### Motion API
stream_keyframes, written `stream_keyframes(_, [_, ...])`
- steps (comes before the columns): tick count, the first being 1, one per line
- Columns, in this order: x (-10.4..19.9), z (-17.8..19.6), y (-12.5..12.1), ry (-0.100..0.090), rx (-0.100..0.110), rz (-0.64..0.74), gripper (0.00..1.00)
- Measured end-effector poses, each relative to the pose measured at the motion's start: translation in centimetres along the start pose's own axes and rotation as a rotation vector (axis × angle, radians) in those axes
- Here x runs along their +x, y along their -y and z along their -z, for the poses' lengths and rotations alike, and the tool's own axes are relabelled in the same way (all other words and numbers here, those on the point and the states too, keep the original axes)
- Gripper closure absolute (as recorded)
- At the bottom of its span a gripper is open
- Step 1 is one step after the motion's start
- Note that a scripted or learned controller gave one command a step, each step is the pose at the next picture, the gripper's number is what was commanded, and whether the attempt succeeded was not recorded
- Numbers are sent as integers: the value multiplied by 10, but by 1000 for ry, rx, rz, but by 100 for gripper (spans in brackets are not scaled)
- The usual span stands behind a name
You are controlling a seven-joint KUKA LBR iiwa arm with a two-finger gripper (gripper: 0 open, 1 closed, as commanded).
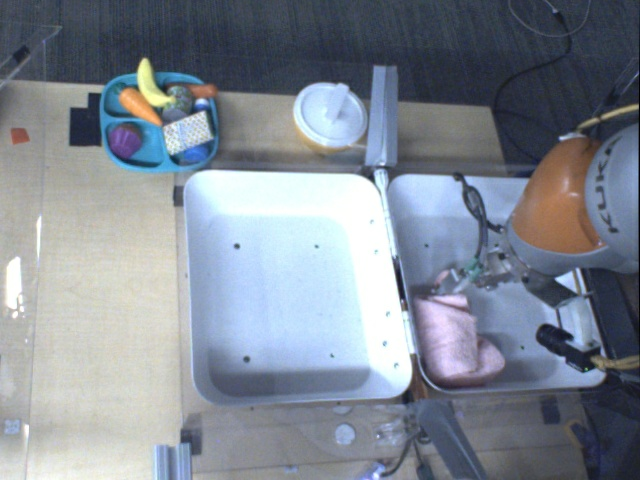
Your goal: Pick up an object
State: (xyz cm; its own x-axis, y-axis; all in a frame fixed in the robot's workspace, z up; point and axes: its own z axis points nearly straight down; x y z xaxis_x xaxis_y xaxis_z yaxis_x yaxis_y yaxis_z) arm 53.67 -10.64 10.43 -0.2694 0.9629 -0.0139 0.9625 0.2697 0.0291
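Two white bins side by side on a wood bench (90,318). Left bin (290,288) bare white floor with a few small dark dots. Right bin (440,208) holds a pink cloth (452,340), crumpled and lumpy, lying in the near-left part of the bin against its left wall, lower end bulging toward the front wall. Arm (575,213) comes in from the right, grey body with an orange band, bent over the right bin. Gripper (474,275) hangs low at the cloth's upper edge, just above or touching its top; contact too small to tell. Jaws: cannot tell whether apart or together, the tip is a blur of small grey and greenish parts. Nothing visibly between them. A thin dark cable (472,208) loops from the wrist across the bin's back part. Behind the bins, on the bench: a blue tray (112,120) at far left with toy food, namely a yellow banana (150,85), an orange carrot (138,106), a purple piece (125,140) and a speckled block (190,130). Near the gap between bins sits a round white lidded cup (330,116) on a yellowish base. A grey upright bar (382,118) stands just right of it, in line with the divide between bins. Dark carpet (300,13) beyond the bench.
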Motion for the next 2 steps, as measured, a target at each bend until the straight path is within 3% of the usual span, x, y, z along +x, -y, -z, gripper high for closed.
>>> stream_keyframes(1, [9,19,-36,-11,21,23,0])
stream_keyframes(2, [14,-12,23,-7,8,88,0])
